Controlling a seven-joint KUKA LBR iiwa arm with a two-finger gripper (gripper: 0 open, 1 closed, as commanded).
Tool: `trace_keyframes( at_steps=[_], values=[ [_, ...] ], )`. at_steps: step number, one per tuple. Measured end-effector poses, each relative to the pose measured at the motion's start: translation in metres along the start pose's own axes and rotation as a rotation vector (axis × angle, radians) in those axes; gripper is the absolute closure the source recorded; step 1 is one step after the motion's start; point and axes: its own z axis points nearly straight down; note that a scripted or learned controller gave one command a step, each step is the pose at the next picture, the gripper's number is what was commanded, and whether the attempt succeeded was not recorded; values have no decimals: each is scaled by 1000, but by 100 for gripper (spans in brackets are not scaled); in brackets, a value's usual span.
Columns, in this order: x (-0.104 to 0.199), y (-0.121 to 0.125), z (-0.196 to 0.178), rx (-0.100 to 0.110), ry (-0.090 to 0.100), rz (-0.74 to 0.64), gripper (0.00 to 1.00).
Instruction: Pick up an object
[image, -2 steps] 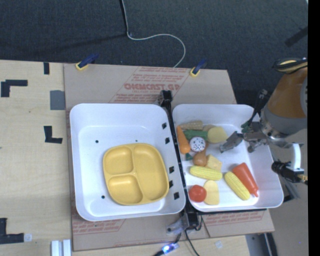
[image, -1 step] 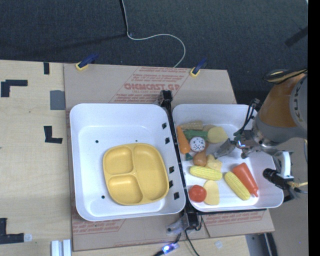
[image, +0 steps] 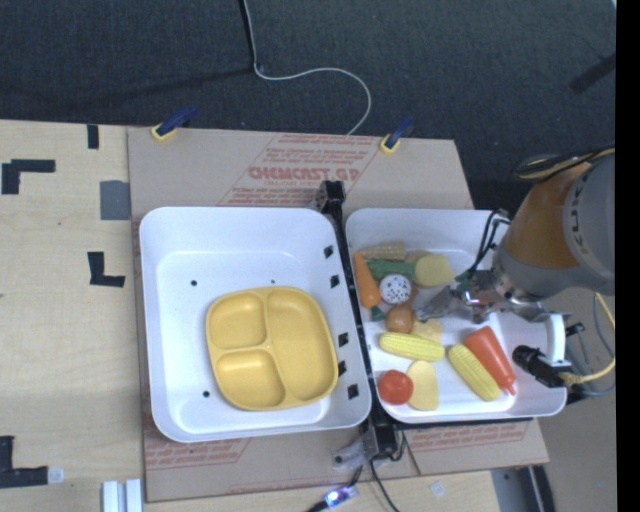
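A: Starting with the biggest items: cardboard sheet (image: 300, 165) under two white bins. Left bin (image: 165, 250) holds a yellow three-compartment tray (image: 270, 347), lying flat, slightly toward the near side.

B: Right bin?

A: Right bin (image: 455, 222) crowded with toy food. Arm (image: 560, 225) enters from the right, orange band above the wrist, low over the bin's middle. Gripper (image: 432, 305) points left; metal fingers sit just beside a small brown round piece (image: 400, 320).

B: Open, closed, holding anything?

A: Cannot tell. Nothing visibly between the fingers.

B: Contents, then.

A: Red pepper (image: 491, 357) near the right wall, corn cob (image: 473, 371) just beside it. Second corn cob (image: 411, 346) lying across the middle. Carrot (image: 366, 280) along the left wall. Green piece (image: 385, 268) next to it, white speckled ball (image: 396, 289) touching that. Pale yellow round piece (image: 433, 269) toward the back. Pale yellow slice (image: 424, 385) and red tomato (image: 395, 386) at the near edge, touching.
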Motion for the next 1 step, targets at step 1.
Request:
trace_keyframes(
  at_steps=[1],
  values=[
    [0, 1, -12, -3, -1, -1, 100]
  ],
)
